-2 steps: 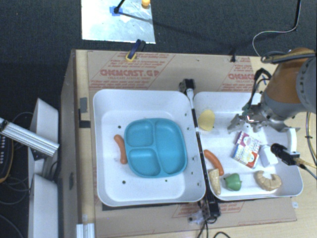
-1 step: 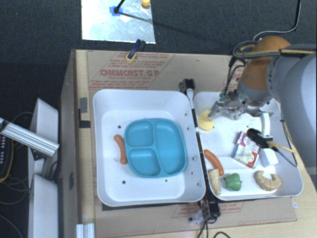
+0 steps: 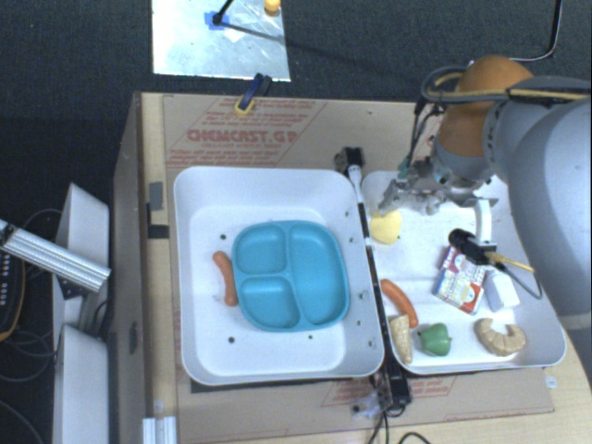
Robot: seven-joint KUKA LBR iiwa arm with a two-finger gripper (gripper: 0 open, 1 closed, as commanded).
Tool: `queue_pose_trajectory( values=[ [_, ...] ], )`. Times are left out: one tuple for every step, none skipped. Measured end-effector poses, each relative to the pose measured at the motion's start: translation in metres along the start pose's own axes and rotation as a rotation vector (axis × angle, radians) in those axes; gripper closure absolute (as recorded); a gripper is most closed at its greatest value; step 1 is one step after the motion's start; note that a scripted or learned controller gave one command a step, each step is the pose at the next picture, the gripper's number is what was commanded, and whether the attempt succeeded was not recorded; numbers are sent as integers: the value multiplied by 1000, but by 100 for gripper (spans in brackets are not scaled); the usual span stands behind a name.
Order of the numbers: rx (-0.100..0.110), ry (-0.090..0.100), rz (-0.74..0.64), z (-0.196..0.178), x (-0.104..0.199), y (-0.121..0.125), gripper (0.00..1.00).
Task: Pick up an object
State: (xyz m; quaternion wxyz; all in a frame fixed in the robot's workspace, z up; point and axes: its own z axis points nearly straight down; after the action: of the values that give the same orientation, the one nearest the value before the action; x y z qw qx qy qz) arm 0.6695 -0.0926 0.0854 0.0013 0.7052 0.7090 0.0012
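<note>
Presently the gripper [image 3: 407, 195] is poised in the right bin [image 3: 546, 326], just above the lemon [image 3: 386, 227]; whether anything is grasped cannot be told. A slip is judged likely, since the round lemon lies against the bin wall. Nearby, a sausage [image 3: 400, 300] and carton [image 3: 460, 278] are crowded; dark carpet [image 3: 74, 63] surrounds the bench.
</note>
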Motion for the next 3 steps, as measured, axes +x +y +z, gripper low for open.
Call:
queue_pose_trajectory(
  values=[
    [2, -2, 3, 1, -61, -54, 0],
    [2, -1, 5, -11, -77, -86, 0],
    [0, 0, 4, -22, -77, -84, 100]
  ],
)
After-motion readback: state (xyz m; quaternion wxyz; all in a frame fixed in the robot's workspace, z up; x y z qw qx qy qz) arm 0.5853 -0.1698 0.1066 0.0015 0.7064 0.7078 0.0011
